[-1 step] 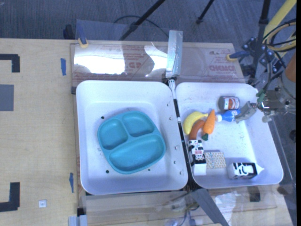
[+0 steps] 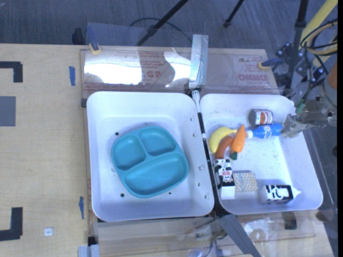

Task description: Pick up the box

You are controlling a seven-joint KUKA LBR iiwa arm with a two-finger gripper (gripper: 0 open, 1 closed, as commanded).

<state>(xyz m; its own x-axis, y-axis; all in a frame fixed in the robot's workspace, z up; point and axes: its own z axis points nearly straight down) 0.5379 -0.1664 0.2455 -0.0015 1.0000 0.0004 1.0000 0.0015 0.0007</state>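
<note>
The box is a small flat carton with a speckled top. It lies in the right bin, near that bin's front left. My gripper hangs at the right bin's far right rim, just right of a blue bottle. It is well away from the box, which lies to its front left. Nothing shows under the gripper.
In the right bin lie a can, a banana, a carrot, a cow-patterned carton touching the box's left side, and a black-and-white carton to its right. The left bin holds a blue divided plate.
</note>
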